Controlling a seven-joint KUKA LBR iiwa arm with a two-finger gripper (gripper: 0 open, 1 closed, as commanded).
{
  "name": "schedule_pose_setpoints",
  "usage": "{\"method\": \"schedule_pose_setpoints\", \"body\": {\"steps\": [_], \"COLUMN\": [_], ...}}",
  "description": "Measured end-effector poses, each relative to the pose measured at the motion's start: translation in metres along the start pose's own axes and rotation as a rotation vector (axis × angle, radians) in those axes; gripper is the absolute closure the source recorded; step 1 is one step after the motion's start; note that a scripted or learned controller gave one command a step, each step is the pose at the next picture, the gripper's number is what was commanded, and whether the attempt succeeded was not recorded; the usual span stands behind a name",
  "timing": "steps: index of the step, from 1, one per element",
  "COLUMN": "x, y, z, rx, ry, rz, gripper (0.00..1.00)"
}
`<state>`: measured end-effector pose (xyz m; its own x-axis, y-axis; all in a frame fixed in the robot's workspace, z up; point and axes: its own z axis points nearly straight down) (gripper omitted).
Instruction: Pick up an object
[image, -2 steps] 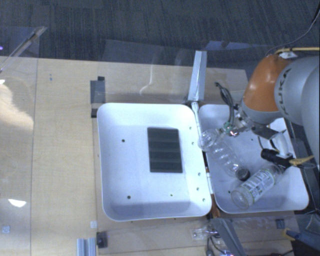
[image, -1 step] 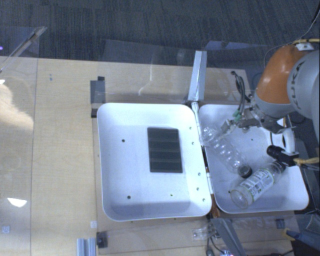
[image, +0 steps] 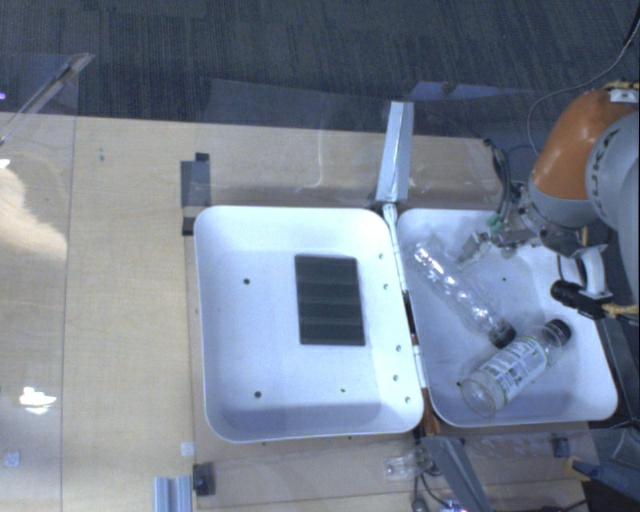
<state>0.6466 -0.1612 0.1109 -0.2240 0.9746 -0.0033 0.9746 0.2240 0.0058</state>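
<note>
Step in hand: approach, nothing lifted yet. Gripper (image: 503, 232) sits low over the right bin's (image: 600, 395) far edge, near the upper clear plastic bottle (image: 455, 285); jaw state cannot be told. Next move, judged: descend squarely onto a bottle body. Count: two clear bottles, the second, labelled bottle (image: 515, 365), lying below the first; one dark ribbed block (image: 330, 299) in the left bin (image: 230, 330); two bins.

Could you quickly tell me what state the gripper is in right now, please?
Gripper: cannot be told; it sits at the top of the right bin, next to the crumpled clear bottle.
</note>
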Motion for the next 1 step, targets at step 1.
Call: {"method": "schedule_pose_setpoints", "body": {"steps": [1], "x": [0.0286], "y": [-0.0422], "z": [0.0214], "rx": [-0.005], "ry": [-0.002], "rz": [-0.084], "gripper": [0.00]}}
